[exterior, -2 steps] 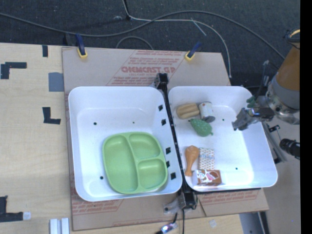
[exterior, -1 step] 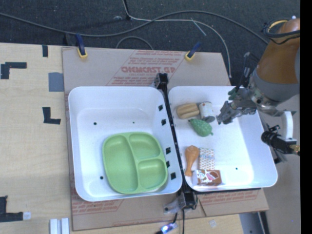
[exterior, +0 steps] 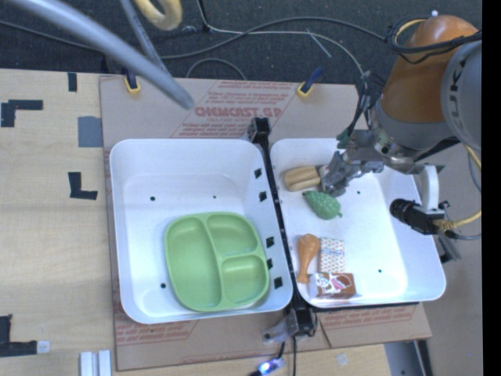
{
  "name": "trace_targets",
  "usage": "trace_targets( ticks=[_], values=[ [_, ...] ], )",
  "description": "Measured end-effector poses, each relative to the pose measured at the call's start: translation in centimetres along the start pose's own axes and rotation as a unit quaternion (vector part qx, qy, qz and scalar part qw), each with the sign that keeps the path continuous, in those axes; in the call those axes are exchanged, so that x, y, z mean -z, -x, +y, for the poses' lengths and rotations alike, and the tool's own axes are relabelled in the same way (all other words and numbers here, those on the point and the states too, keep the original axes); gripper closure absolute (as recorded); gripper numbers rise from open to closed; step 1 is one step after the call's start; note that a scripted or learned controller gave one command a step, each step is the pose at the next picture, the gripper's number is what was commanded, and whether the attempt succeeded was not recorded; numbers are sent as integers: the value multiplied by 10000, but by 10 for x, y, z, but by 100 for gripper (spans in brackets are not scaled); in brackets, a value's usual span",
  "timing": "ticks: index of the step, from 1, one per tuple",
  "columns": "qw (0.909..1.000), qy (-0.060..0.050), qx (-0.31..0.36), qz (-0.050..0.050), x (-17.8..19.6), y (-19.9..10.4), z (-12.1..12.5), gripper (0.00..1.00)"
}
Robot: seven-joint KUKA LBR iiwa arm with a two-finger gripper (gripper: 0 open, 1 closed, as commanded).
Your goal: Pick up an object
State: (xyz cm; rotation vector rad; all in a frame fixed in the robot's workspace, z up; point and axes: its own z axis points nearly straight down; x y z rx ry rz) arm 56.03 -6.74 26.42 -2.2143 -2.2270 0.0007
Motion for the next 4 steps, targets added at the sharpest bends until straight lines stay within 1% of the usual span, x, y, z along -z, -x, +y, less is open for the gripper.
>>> trace_targets(
  ticks=[1, 2, 3, 4],
  values=[
    [10000, -6, -5, -5, -21, -45, 24, 100],
    [10000, 4, -8, -8, -34, -93, 54, 100],
    [10000, 5, -6, -6, -46, -141, 79, 100],
    [10000, -2, -15, -7, -45, -139, 78, 0]
  ],
)
